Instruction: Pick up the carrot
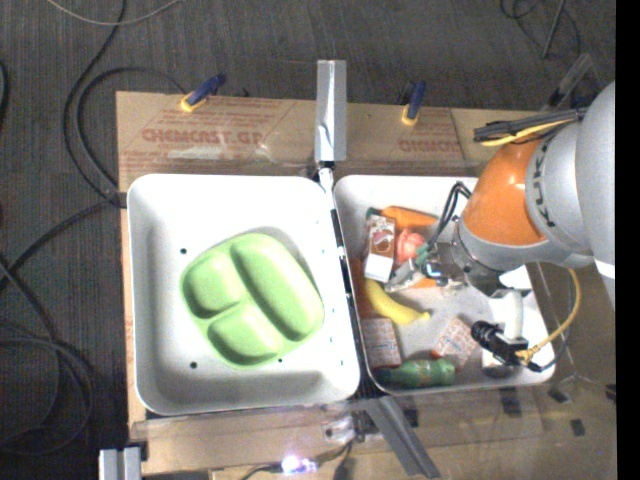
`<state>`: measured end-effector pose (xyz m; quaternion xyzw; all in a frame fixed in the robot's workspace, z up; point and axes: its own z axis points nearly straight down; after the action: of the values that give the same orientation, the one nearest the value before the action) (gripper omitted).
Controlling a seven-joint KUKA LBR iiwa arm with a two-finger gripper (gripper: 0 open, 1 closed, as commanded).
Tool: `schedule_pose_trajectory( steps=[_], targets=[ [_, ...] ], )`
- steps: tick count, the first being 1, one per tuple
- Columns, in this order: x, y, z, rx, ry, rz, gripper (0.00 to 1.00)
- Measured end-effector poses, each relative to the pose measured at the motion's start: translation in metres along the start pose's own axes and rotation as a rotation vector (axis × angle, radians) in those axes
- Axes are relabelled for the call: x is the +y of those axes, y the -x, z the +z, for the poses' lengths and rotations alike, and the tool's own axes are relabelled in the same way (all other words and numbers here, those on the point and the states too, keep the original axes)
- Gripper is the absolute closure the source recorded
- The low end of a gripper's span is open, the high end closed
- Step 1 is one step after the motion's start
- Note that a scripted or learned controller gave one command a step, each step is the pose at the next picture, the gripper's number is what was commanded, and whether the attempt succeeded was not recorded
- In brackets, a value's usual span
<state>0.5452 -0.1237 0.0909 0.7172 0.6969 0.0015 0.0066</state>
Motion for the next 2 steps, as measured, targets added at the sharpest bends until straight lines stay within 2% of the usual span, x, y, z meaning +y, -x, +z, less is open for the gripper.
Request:
schedule_pose_trajectory(
  steps=[1,2],
  targets=[
    [0.002,0.0,-0.009,0.001,0.002,-0.001,1.0],
    [0.056,-0.002,-0.115,0.002,-0.015,0.14,1.0]
  ],
)
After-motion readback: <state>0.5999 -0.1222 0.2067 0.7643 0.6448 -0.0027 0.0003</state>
